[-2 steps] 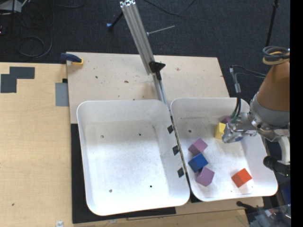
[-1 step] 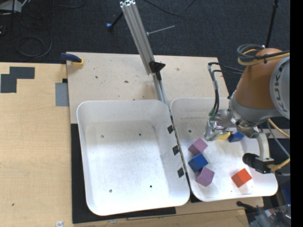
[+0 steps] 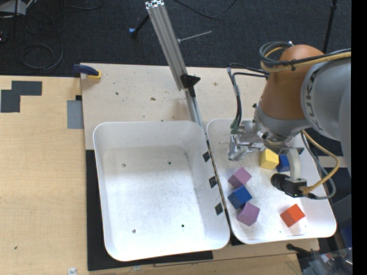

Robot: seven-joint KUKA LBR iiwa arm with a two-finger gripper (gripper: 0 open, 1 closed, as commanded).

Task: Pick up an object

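Hand (image 3: 239,148): low in right bin (image 3: 321,225), grip state unreadable | yellow cube (image 3: 268,158): partly hidden | blue block (image 3: 283,162): mostly occluded

You have two white bins (image 3: 109,148), two purple cubes (image 3: 239,177), two blue cubes (image 3: 239,196), one yellow cube (image 3: 268,159), one orange cube (image 3: 293,215).
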